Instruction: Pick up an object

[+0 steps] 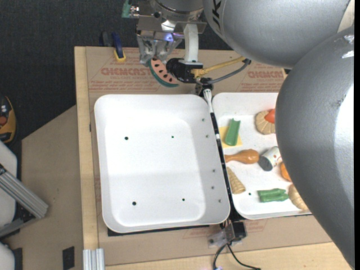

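Observation:
My gripper [158, 56] hangs above the cardboard behind the left white bin's [112, 151] far edge. Between its fingers it is shut on a toy watermelon slice [163, 72], red with dark seeds and a green rim. The slice dangles below the fingertips, clear of the bench. In the right white bin [247, 210] lie several toys: a green and yellow corn piece [232, 132], a brown drumstick [243, 157], a waffle cone [235, 180], a green vegetable [273, 195] and a tan biscuit [263, 122]. The arm's grey body hides that bin's right part.
A black fitting [181, 69] with a yellow cable sits just right of the held slice, at the corner where the bins meet. A blue and yellow clamp [118, 48] stands at the board's far left edge. The big grey arm link covers the upper right.

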`<state>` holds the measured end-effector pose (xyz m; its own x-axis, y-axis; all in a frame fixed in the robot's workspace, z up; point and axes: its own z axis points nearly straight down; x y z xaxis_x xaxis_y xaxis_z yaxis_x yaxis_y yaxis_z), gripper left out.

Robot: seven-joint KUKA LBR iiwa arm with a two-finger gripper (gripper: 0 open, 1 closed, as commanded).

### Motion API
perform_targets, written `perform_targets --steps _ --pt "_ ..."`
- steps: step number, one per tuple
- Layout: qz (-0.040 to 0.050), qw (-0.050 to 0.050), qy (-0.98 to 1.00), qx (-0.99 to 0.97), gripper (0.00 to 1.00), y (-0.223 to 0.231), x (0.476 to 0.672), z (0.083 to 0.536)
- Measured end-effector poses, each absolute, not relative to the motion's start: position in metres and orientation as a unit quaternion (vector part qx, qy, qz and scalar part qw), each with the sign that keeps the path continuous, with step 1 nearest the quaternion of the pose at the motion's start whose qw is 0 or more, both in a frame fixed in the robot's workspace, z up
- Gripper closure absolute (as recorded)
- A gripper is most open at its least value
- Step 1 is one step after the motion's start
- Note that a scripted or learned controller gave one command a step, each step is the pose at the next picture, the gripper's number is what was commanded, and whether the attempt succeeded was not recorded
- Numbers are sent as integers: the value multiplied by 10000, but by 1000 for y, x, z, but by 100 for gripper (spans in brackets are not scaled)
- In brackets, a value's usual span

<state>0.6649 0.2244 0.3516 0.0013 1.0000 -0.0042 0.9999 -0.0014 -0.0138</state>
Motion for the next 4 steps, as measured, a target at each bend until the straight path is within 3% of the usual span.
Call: perform_targets --steps 1,2,3,4 --pt "-74 -39 -7080 -7062 100 225 666 482" --pt "81 42 -7064 -7078 100 217 664 313" --pt "-87 -45 -7078 -7063 100 225 667 464" --pt "64 34 -7064 -7077 100 224 661 324"
